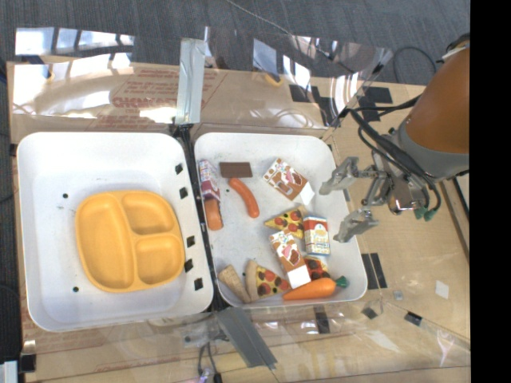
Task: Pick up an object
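The end effector [345, 200] hangs spread and empty beside the juice carton [316, 236], which looks light and rigid; grip its flat sides.

The right bin [263, 146] is crowded from four to seven o'clock, where a carrot [313, 289], pizza slices [267, 279] and small cartons [316, 236] lie packed together. A sausage [245, 197] and a box [285, 179] sit near twelve, with open floor between them and around nine. The left bin [48, 166] has bare floor around the yellow tray [128, 239].
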`<state>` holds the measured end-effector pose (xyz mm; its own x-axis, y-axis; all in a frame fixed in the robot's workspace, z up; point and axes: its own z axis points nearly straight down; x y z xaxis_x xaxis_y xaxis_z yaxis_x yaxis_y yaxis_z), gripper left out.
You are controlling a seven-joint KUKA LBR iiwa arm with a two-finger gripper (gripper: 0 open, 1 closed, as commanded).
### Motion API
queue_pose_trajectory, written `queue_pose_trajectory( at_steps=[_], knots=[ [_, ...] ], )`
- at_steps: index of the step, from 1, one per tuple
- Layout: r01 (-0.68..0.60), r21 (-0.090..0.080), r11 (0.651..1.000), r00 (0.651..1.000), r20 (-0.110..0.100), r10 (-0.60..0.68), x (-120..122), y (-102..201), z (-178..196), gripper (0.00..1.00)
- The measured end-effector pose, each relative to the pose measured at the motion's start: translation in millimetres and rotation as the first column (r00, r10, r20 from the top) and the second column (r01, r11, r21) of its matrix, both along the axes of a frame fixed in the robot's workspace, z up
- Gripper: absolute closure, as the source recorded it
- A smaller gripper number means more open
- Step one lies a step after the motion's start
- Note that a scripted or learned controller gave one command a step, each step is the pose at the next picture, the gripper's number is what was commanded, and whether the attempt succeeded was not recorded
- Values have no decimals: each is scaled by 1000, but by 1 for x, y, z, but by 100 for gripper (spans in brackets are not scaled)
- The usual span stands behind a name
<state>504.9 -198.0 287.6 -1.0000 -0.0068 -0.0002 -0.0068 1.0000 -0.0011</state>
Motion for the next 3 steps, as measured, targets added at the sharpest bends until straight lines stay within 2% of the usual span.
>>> queue_pose_trajectory(
  at_steps=[1,2,3],
  knots=[
    [47,4,999,999,-9,-47,6,9,-133,0],
    [101,-1,995,995,11,-101,3,24,-192,0],
    [213,1,977,977,3,-213,-3,61,-194,0]
  ],
)
